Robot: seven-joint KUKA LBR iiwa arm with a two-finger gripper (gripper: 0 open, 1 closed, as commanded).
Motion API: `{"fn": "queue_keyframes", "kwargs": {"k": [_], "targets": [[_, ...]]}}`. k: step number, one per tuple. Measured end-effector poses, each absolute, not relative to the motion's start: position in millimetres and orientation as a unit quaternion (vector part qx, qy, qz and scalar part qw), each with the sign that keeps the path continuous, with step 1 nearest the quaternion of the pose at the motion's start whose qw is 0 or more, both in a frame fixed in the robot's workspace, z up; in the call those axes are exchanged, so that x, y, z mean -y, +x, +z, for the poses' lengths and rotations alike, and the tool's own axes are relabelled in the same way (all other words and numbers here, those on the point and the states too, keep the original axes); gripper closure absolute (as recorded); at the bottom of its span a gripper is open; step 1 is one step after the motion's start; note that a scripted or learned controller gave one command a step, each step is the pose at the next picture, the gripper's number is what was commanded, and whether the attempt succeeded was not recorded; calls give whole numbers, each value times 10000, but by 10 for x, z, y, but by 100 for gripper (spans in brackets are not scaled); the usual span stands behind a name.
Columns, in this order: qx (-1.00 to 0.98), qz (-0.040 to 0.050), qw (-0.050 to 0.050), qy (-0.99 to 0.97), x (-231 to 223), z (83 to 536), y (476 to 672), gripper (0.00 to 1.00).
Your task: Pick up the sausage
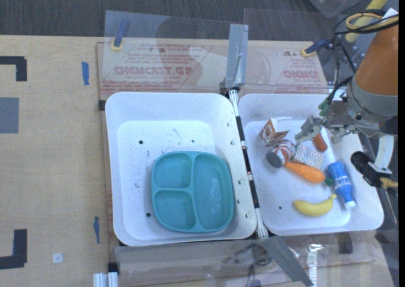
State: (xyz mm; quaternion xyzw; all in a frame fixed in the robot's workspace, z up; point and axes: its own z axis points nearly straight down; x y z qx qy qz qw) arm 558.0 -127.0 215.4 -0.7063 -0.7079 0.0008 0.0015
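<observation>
The sausage (pixel 320 142) is a small orange-red piece lying in the right bin (pixel 367 219), near its far right side. My gripper (pixel 323 131) hangs right over the sausage's upper end, reaching in from the right below the orange band. Its grey fingers (pixel 309 128) stand spread to either side of the sausage, open, and the sausage still rests on the bin floor. The arm's wrist hides the far right corner of the bin.
Around the sausage lie a small white-and-brown carton (pixel 273 130), a can (pixel 280 153), a speckled white item (pixel 309 154), a carrot (pixel 304 172), a blue bottle (pixel 340 183) and a banana (pixel 314 205). The left bin (pixel 126 121) holds a teal divided plate (pixel 192 192).
</observation>
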Motion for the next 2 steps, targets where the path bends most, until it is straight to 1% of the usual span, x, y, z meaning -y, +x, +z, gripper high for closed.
{"fn": "queue_keyframes", "kwargs": {"k": [1, 2], "targets": [[6735, -1, -20, -7392, 1981, 1894, 5870, 0], [6839, -10, -31, -7296, 1987, 866, 6444, 0]]}}
